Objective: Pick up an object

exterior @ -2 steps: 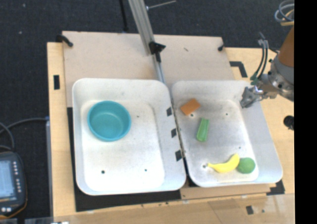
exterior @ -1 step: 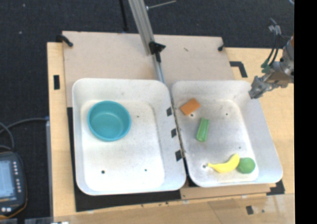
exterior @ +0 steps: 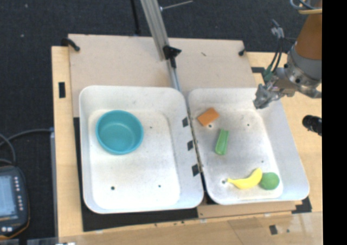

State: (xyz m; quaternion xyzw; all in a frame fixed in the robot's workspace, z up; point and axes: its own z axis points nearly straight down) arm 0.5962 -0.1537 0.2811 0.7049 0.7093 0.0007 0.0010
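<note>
Resting on a tan bench [exterior: 62,130], two white bins [exterior: 135,184] sit above dark carpet [exterior: 43,5].

Left bin [exterior: 162,184]: bowl [exterior: 120,131] in its upper left.
Right bin [exterior: 287,152]: block [exterior: 207,116] upper left, stick [exterior: 222,142] just below it, banana [exterior: 245,180] touching ball [exterior: 269,180] at the bottom right.
Pincer [exterior: 262,99]: over the right bin's upper right corner.
</note>
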